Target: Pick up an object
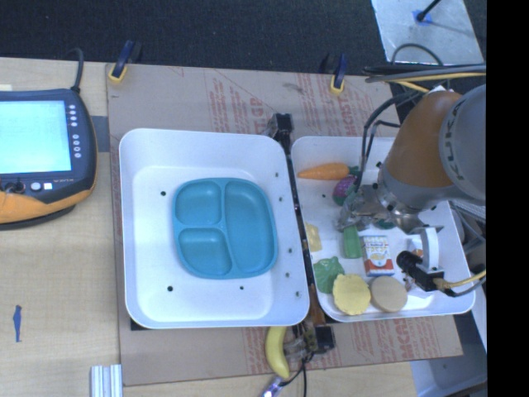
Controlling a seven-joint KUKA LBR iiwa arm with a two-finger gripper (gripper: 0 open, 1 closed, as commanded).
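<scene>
The grey arm with its orange band [421, 143] reached in from the right and hung low over the right bin [463, 304]. Its gripper [357, 213] sat near the middle of that bin's left half, just above a small green block [353, 242]; whether it was apart, together or clamped on anything could not be told from this slanted view.

The objects to pick lay scattered in the right bin. An orange carrot [324, 171] rested near the far left corner, with a purple piece [343, 189] just beside it, partly under the arm. Beside the green block lay a small white packet with a red label [377, 253]. Along the near wall sat a green leafy piece [328, 272], a yellow round piece [351, 294] touching it, and a tan round piece [387, 294] next to that. A small pale yellow item [313, 238] lay against the bin's left wall.

The left bin [145, 222] held a blue divided plate [224, 227] with three compartments, roughly centred. A banana [277, 352] lay on the desk [50, 304] just in front of the gap between the two bins. At the far left of the desk rested a teach pendant with a lit screen [41, 151]. Two clamps [121, 63] gripped the cardboard sheet's far edge.
</scene>
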